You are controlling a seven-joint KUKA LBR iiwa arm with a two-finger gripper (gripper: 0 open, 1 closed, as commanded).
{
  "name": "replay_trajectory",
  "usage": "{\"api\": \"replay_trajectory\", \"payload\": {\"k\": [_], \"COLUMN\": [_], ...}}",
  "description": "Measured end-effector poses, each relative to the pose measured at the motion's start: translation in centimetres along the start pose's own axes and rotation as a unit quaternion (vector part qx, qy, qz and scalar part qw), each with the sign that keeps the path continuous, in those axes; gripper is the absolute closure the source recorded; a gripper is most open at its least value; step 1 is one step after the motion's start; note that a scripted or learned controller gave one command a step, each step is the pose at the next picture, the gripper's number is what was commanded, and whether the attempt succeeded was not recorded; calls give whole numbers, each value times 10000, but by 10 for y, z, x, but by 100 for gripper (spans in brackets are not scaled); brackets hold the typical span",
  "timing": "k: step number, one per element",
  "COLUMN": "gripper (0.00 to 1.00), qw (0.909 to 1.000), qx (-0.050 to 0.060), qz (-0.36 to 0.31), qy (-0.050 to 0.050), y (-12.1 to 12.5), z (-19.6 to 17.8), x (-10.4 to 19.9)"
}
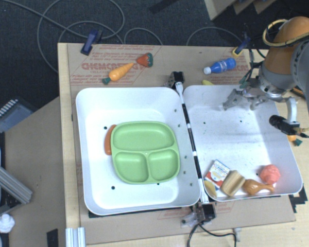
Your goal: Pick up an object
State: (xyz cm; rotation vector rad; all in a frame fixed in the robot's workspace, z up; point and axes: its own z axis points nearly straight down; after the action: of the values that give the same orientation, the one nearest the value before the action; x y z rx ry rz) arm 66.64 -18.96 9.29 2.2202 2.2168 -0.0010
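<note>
The bench (67,138) carries 2 shallow white bins side by side. The left bin (92,138) contains 1 green divided tray (144,151) with 3 compartments; an orange-red item (107,139) lies against the tray's left edge, partly hidden beneath it. The right bin (237,138) holds its objects clustered along the near edge: a small white-and-red packet (217,171), a tan cylindrical piece (232,182) touching the packet, a brown curved piece (255,188) just beside it, and a pink rounded object (270,173) in the near right corner. The arm (288,50) enters from the right, and the end effector (242,99) sits over the far portion of the right bin, well apart from the object cluster. Its fingers (232,101) appear spread, released, with nothing between them. Beyond the bins, a toy carrot (124,69) and a blue-and-white bottle (220,66) lie on the bench surface. A blue clip (90,41) sits at the far left corner of the bench.
</note>
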Motion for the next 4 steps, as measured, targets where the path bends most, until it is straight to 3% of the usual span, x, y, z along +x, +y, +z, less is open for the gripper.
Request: {"api": "replay_trajectory", "payload": {"k": [1, 2, 3, 4], "gripper": [100, 100, 100, 0], "qw": [10000, 10000, 10000, 10000], "qx": [-23, 8, -4, 3], "qz": [-9, -19, -18, -12], "qy": [-1, 24, 20, 16], "y": [1, -26, -22, -22], "z": [-11, -62, -93, -92], "x": [2, 76, 145, 144]}}
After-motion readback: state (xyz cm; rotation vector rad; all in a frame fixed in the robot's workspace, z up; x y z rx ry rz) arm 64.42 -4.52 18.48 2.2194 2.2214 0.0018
